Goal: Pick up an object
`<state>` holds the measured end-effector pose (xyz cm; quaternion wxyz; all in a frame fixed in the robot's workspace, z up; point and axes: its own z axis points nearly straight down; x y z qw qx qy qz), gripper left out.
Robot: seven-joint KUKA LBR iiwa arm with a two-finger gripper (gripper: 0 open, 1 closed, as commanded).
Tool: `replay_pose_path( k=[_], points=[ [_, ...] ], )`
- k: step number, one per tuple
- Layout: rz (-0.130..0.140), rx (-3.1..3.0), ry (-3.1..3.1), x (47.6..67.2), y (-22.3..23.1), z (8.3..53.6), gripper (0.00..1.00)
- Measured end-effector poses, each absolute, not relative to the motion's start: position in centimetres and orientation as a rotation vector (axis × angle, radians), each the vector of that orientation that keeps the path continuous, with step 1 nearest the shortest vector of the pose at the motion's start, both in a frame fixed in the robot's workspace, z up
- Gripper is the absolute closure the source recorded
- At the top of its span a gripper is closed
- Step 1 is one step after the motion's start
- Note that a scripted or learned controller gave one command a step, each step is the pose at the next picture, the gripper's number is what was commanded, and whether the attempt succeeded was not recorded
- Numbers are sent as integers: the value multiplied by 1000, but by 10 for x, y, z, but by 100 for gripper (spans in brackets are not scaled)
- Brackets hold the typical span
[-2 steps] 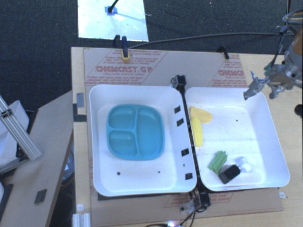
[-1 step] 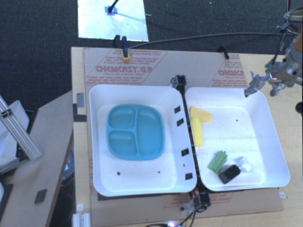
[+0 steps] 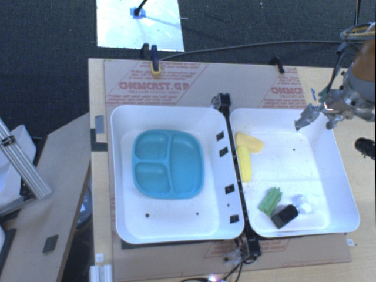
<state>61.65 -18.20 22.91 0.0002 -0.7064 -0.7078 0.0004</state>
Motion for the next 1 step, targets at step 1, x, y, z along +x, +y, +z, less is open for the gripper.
replay_pose_path(
  k=[1],
  points=[
    [3,-2218,-2221,617,-182,166,0]
  ],
)
